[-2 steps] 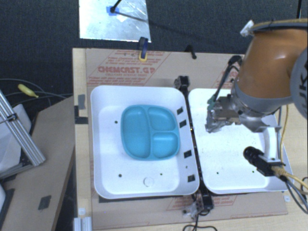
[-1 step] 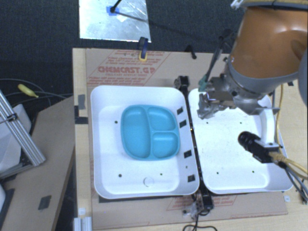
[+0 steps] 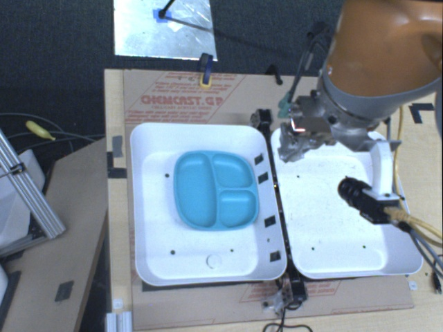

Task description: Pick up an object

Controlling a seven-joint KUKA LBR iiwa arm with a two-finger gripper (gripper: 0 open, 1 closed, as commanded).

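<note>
hanging over the far left corner of the right bin (image 3: 387,254), the gripper (image 3: 296,142) leaves me unable to tell its state, so it should cross the divider, centre over the blue divided plate (image 3: 214,189) mid left bin (image 3: 149,254), and pinch its rim.

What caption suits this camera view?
Arm's gripper hangs over right bin; blue divided plate lies in left bin.
</note>
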